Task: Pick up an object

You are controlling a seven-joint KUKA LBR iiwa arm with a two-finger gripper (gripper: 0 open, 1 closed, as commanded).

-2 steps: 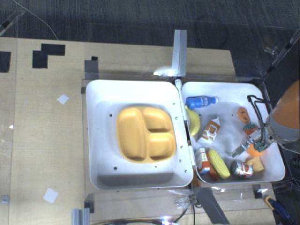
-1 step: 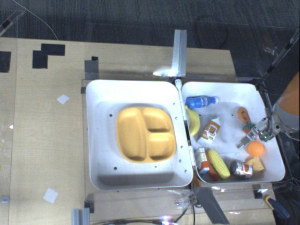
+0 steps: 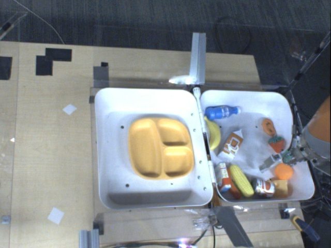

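Orange ball (image 3: 283, 171) | touching hand (image 3: 282, 160), just below | right bin (image 3: 248, 96) | grip: cannot tell

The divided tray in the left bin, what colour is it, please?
Yellow tray, clearest in the camera view.

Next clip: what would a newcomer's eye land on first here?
Probably the yellow divided tray, alone in the left bin. Then the jumble in the right bin: a blue bottle at the top, corn near the bottom, and the gripper low at its right edge.

Grey arm (image 3: 316, 138) with orange band, slim metallic fingers (image 3: 270, 163), small green marking
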